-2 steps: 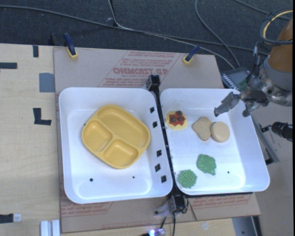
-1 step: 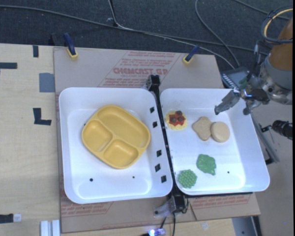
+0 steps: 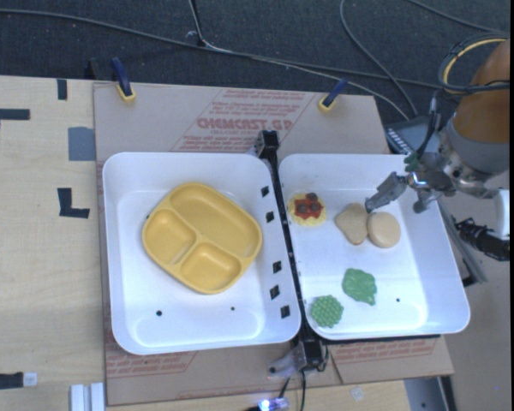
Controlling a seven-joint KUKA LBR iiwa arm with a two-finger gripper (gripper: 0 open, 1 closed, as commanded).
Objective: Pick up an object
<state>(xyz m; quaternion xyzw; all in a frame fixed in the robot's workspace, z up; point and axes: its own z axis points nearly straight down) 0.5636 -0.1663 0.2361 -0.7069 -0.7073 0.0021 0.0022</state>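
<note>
The pincer point(image 3: 404, 193) hangs over the upper right part of the right bin point(image 3: 428, 302), its two dark fingers spread apart with nothing between them, one reaching left toward the middle of the bin, the other shorter at the right. Just below it lie two tan cookie-like pieces point(image 3: 368, 226), touching each other. To their left sits a small yellow piece with red topping point(image 3: 307, 209); nearer the front edge are a green leafy piece point(image 3: 359, 285) and a round green dotted piece point(image 3: 326, 311). The left bin point(image 3: 128, 315) on the worktop holds a yellow divided tray point(image 3: 202, 236).
</note>
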